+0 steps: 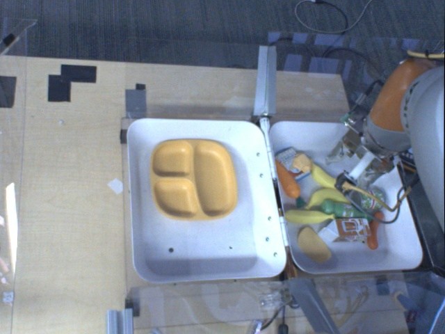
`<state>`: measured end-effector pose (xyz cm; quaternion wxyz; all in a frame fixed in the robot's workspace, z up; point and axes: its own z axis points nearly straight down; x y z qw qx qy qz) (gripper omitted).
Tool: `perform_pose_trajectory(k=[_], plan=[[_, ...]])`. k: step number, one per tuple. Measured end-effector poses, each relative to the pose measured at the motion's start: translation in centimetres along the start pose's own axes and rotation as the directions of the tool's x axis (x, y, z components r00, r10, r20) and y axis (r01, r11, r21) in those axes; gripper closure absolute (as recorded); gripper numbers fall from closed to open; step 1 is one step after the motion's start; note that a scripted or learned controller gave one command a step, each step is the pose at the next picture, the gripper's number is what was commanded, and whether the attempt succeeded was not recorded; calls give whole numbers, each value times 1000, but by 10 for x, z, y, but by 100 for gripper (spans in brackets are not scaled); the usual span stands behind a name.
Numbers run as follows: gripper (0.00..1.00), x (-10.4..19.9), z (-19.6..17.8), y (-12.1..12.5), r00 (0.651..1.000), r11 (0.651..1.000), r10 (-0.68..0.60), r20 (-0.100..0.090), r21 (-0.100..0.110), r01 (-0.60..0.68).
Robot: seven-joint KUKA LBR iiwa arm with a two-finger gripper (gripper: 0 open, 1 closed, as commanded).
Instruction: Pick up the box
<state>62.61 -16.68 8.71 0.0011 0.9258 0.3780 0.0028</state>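
The box [351, 229] is a small white carton with brown and red print. It lies flat near the front of the right bin [410, 259], among toy food. My gripper [347, 149] hangs over the back right part of that bin, behind and above the box and apart from it. Between them lie a green item [342, 207] and yellow bananas [321, 177]. Nothing shows held in the gripper.
The right bin also holds an orange carrot [287, 179], a pale yellow packet [301, 163], a tan bread-like piece [313, 245], another banana [306, 216] and a small red piece [373, 239]. A yellow divided tray [194, 179] rests in the left bin [201, 259].
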Motion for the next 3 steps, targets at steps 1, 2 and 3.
perform_pose_trajectory(k=[1,2,3], plan=[[0,-3,-52,39,998,998,57,0,-1,-57],[100,0,-64,40,999,999,50,-2,-5,-50],[0,0,-64,40,999,999,49,-2,-4,-49]])
